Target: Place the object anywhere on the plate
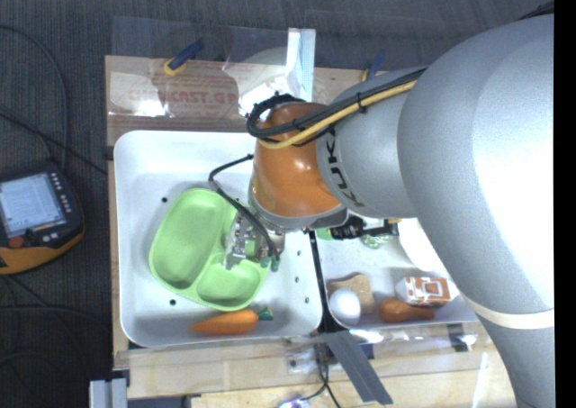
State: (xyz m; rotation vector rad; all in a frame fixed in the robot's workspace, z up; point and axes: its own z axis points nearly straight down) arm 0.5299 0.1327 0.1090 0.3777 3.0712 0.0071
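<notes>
A carrot (227,323) is lying just below the plate (184,240); the gripper (249,249) is hovering over the plate's right edge, grip state unclear.

The grey arm (468,172) reaches in from the right, its bulk covering much of that side, with the orange band (290,167) above the wrist pointing downward. Black and yellow cables loop over the band. The tool (250,249) hangs below it, small and partly hidden.
</notes>
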